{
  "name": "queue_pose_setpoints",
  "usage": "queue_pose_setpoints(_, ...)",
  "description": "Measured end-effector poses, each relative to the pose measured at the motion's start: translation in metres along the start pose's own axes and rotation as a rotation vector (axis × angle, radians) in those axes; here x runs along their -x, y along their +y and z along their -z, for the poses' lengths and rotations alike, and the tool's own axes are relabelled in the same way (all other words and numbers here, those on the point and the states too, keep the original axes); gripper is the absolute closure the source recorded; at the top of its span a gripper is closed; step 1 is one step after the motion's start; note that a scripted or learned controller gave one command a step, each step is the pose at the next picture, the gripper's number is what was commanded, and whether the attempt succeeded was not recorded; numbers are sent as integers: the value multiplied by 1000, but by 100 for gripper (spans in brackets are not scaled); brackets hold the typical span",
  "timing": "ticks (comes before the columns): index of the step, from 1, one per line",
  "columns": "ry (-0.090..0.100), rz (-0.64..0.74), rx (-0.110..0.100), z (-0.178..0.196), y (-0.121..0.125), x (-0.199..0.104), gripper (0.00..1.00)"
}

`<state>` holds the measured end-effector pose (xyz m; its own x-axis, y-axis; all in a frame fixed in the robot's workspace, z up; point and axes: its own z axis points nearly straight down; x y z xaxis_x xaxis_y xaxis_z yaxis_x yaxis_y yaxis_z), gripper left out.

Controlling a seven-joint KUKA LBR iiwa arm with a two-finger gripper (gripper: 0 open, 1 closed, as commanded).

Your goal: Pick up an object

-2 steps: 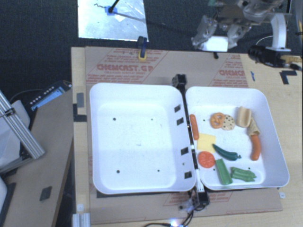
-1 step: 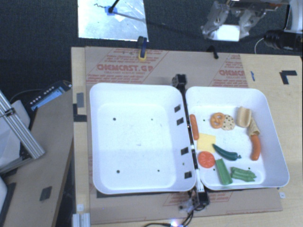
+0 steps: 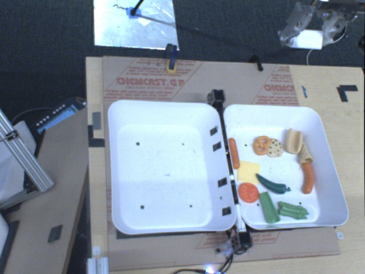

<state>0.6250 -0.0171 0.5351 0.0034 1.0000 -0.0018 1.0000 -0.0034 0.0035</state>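
All the pickable pieces sit in the right bin: a pretzel touching a cookie, a bread roll, a sausage, a yellow cheese square, a tomato slice, a dark green pepper, a cucumber stick and green beans. The left bin lies just beside it. Up at the top right corner, well apart from the food, hangs the gripper; whether its claw is apart or together, I cannot tell.
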Motion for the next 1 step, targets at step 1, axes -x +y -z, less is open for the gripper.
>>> queue_pose_setpoints(1, -1, 1, 1, 0, 14, 81, 100)
